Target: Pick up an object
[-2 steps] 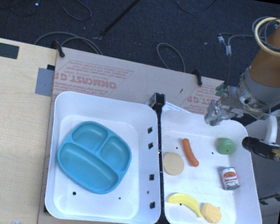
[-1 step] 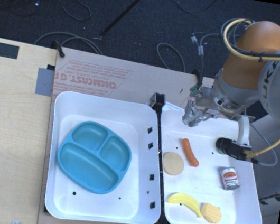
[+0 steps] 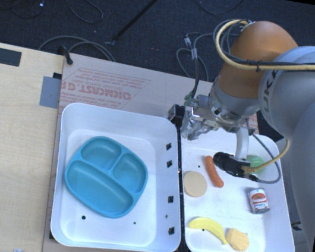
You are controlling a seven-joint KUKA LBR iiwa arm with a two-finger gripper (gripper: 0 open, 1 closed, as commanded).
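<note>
Gripper [image 3: 195,125] over the right bin's [image 3: 280,250] far left corner, by the dividing wall; open or closed, cannot tell
Slim orange carrot [image 3: 214,171] lies slanted mid-bin beside a tan disc [image 3: 195,184], open floor to its right

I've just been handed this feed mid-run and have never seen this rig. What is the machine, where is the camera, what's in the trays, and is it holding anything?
There is one camera, fixed above the bench and looking down at a slant. The grey and orange machine is a robot arm reaching in from the right. Its gripper hangs over the far left corner of the right bin.

The left bin holds a blue divided plate. The right bin holds an orange carrot, a round tan disc, a small can, a yellow banana, a pale yellow piece and a half-hidden green item.

I cannot tell whether anything is gripped.
</note>
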